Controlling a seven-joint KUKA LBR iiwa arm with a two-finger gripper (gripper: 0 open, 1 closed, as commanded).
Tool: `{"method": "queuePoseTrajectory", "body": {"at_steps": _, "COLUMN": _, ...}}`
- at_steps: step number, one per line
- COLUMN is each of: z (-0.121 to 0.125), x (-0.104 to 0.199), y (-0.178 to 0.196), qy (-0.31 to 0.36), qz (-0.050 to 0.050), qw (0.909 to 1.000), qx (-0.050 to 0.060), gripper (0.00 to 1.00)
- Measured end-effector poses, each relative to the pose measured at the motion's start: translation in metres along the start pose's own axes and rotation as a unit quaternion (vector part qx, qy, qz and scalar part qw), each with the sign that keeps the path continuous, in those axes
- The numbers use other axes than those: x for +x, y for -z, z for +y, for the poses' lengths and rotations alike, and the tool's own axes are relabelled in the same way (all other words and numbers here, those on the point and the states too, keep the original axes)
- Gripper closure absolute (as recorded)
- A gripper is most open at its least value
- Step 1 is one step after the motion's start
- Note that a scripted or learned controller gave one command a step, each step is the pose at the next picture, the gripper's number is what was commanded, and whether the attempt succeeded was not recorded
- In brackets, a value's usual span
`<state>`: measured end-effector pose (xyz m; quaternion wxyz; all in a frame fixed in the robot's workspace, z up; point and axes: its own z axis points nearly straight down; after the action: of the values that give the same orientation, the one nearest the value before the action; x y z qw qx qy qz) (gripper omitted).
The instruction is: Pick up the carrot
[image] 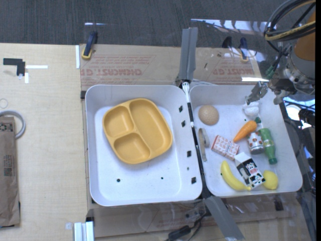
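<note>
The orange carrot (245, 130) with a green top lies tilted in the right bin (288, 134), just left of a green bottle (267, 144). My gripper (268, 95) hangs over the bin's far right corner, above and to the right of the carrot and well apart from it. Its two fingers stand apart, open, with nothing between them. A small white object (251, 110) lies between the gripper and the carrot.
The right bin also holds a brown ball (208, 115), a cracker box (225, 146), a small can (256, 143), a banana (232, 177), a milk carton (250, 169) and a lemon (271, 180). A yellow divided plate (137, 130) sits in the left bin (100, 179).
</note>
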<state>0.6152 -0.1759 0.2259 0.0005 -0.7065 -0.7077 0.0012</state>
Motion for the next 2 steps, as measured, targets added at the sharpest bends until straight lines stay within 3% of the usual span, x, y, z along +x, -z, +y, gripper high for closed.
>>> {"method": "queuePoseTrajectory", "body": {"at_steps": 1, "z": -0.0158, "x": -0.0143, "y": -0.1338, "qy": -0.017, "qz": 0.000, "qw": 0.9999, "qx": -0.001, "gripper": 0.00}}
{"method": "queuePoseTrajectory", "body": {"at_steps": 2, "z": -0.0156, "x": -0.0154, "y": -0.1244, "qy": -0.018, "qz": -0.001, "qw": 0.9998, "qx": -0.002, "gripper": 1.00}}
